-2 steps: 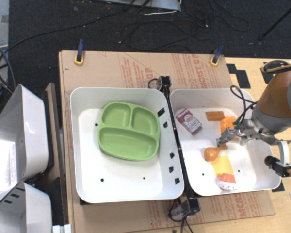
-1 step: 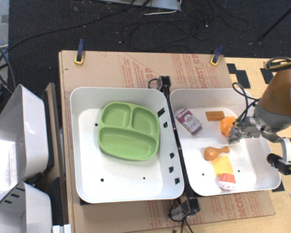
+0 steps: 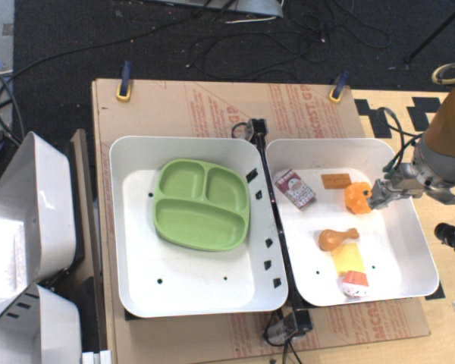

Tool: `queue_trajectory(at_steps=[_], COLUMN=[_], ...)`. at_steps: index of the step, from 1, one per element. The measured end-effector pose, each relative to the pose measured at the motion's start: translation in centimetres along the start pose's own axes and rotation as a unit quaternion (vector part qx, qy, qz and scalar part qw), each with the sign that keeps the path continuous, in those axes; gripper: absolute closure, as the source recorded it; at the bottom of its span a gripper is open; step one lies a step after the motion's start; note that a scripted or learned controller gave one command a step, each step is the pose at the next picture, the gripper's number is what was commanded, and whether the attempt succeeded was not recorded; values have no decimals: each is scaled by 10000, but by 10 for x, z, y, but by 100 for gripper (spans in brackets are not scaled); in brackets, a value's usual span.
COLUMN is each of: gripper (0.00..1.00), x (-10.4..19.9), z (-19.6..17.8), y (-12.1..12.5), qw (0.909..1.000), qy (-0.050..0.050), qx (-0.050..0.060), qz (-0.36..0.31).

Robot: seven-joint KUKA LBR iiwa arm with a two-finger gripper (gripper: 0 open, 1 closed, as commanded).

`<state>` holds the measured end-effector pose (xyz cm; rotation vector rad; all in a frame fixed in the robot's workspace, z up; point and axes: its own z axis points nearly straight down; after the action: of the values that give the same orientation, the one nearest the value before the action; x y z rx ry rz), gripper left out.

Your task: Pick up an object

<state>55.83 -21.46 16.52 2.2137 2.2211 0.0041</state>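
Observation:
The right bin [image 3: 409, 271] holds a small maroon packet [image 3: 296, 189], a flat brown bar [image 3: 336, 180], an orange toy [image 3: 357, 199], a tan drumstick-shaped piece [image 3: 337, 238] and a yellow block with a pink and white end [image 3: 350, 271]. My gripper [image 3: 379, 194] reaches in from the right and sits low in the bin, right beside the orange toy's right side. Whether it touches the toy is unclear at this angle.
The left bin [image 3: 129, 226] carries a green divided plate [image 3: 202, 205]. A black divider strip [image 3: 269, 203] runs between the two bins. Two yellow clamps [image 3: 123, 89] hold the cardboard base at the back. White tubs [image 3: 30, 218] stand off the bench at the left.

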Motion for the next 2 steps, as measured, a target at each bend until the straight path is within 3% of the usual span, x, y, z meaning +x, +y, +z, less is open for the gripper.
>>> queue_trajectory(at_steps=[1, 2], gripper=[100, 100], x=[-3, -2], z=[-63, -52], y=[-2, -1], qw=[10000, 10000], qy=[-4, 7], qx=[-2, 34], qz=[-1, 0])
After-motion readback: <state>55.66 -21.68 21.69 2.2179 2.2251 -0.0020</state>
